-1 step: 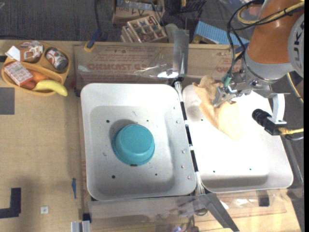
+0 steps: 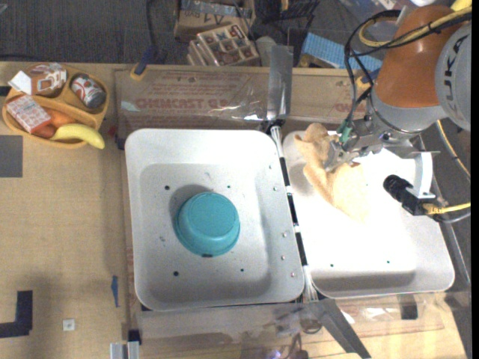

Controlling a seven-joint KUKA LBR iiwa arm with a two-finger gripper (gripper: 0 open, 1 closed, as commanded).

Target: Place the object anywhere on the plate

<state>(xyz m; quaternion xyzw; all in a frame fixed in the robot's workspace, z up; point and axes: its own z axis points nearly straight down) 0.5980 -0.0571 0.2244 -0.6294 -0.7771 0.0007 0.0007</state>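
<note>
A teal round plate (image 2: 208,224) sits in the middle of the left white bin (image 2: 150,155). A pale tan, soft-looking object (image 2: 340,191) lies in the far left part of the right white bin (image 2: 389,268), stretching from the back corner toward the bin's middle. My gripper (image 2: 338,154) hangs low over the upper part of that object, reaching down from the grey and orange arm (image 2: 419,58) at the top right. The gripper's body covers the spot where it meets the object.
A black cable part (image 2: 400,189) hangs over the right bin beside the gripper. A yellow tray of toy food (image 2: 52,114) rests on the bench at far left. A cardboard wall (image 2: 202,99) runs behind the bins.
</note>
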